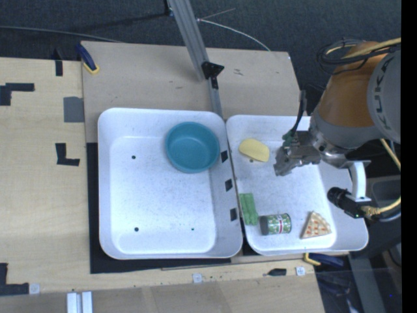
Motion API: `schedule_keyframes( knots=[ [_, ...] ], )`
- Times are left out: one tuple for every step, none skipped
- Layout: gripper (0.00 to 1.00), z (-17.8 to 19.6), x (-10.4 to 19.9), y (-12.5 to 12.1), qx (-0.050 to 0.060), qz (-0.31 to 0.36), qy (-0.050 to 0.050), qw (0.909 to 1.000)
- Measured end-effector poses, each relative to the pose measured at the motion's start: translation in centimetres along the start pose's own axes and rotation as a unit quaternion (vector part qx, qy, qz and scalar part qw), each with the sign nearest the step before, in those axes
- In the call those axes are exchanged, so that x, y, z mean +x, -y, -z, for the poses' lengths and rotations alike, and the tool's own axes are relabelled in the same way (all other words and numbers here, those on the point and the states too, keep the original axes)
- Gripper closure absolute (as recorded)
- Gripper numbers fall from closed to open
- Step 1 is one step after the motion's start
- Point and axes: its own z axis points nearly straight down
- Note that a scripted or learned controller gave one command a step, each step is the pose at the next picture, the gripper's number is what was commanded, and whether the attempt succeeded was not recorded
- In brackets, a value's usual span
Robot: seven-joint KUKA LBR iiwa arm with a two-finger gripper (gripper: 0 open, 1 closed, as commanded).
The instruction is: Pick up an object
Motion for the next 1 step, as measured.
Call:
schedule_keyframes(
  knots=[
    [1.0,-0.24,4.67,-0.52,0.0,0.0,0.0,1.0]
  ],
)
